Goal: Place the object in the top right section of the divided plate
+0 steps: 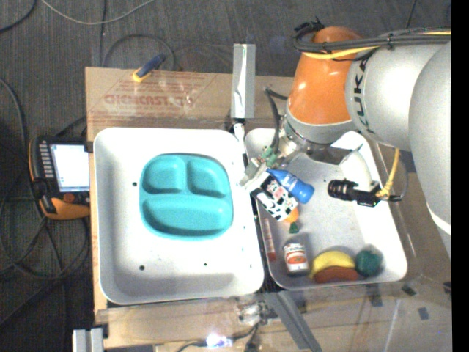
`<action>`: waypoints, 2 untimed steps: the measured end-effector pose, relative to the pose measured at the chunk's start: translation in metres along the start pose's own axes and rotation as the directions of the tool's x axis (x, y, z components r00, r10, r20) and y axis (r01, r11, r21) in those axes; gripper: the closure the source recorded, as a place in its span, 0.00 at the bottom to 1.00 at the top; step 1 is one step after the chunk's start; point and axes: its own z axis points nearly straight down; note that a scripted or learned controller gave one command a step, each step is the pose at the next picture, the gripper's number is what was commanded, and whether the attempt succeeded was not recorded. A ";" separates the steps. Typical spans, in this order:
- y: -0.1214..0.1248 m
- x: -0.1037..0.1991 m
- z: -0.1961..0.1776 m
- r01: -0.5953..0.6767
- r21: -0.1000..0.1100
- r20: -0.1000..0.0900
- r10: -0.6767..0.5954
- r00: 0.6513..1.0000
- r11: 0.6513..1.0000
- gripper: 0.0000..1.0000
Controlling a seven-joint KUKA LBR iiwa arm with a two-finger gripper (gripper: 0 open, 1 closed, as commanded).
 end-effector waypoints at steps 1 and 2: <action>-0.024 0.027 -0.063 -0.014 -0.002 -0.001 0.014 1.000 1.000 1.00; 0.031 0.098 -0.039 -0.185 0.001 -0.002 0.185 0.983 0.983 1.00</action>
